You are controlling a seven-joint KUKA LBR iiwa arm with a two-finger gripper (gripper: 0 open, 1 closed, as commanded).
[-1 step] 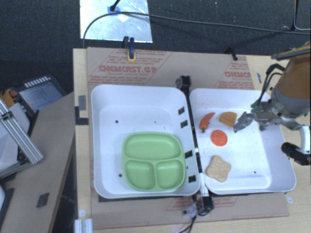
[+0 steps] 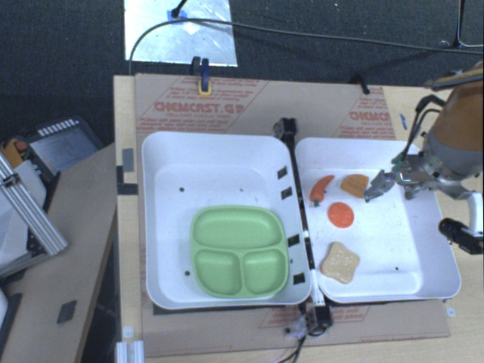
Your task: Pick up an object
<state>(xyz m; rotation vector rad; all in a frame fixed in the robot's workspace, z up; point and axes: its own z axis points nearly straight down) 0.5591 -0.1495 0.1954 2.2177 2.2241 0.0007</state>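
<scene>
Orange disc lies between red pepper and toast.

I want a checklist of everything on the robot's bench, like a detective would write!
Surface: two white bins side by side, left bin and right bin, on a cardboard sheet.
Job's things: in the right bin, a red pepper, an orange-brown piece, a red round slice and a tan toast piece, all apart from each other.
Clutter: green divided tray in the left bin.
Grippers: end effector low over the right bin, beside the orange-brown piece, holding nothing.
Cables: black cable behind the bins.
Surroundings: shiny metal plate, yellow clamp, side table.
</scene>
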